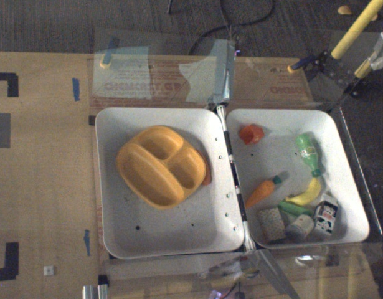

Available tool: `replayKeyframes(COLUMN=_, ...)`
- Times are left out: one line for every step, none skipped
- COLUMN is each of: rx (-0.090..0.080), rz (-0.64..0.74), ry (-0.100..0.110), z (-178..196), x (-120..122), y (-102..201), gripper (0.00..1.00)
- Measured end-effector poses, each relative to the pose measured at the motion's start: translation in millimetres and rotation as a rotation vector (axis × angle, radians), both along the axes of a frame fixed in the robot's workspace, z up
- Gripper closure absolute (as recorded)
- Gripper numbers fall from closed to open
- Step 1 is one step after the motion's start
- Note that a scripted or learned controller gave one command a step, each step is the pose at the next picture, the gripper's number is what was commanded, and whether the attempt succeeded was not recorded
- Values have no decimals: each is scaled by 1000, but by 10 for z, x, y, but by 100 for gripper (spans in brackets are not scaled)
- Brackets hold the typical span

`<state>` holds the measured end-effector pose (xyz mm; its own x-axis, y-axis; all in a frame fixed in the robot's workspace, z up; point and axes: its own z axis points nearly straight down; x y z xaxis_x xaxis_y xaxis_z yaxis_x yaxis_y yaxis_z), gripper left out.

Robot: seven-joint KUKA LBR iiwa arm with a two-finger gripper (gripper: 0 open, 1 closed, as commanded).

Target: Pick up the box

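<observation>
The box (326,217) is a small white carton with blue and red print. It stands near the front right corner of the right bin (275,157). A grey can (299,227) lies just to its left, touching or nearly touching it. A yellow banana (305,194) lies right behind the box, with a green item (293,208) beside it.
The right bin also holds a tan spongy block (272,223), an orange carrot (263,191), a green bottle (308,152) and a red item (251,133). In the left bin (122,229) lies a yellow divided plate (161,165). A yellow pole (359,22) stands at the back right.
</observation>
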<state>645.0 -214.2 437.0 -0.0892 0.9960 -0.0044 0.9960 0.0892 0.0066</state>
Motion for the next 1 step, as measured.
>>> replayKeyframes(rx=0, rz=0, ry=1, z=-3, x=0, y=2, gripper=0)
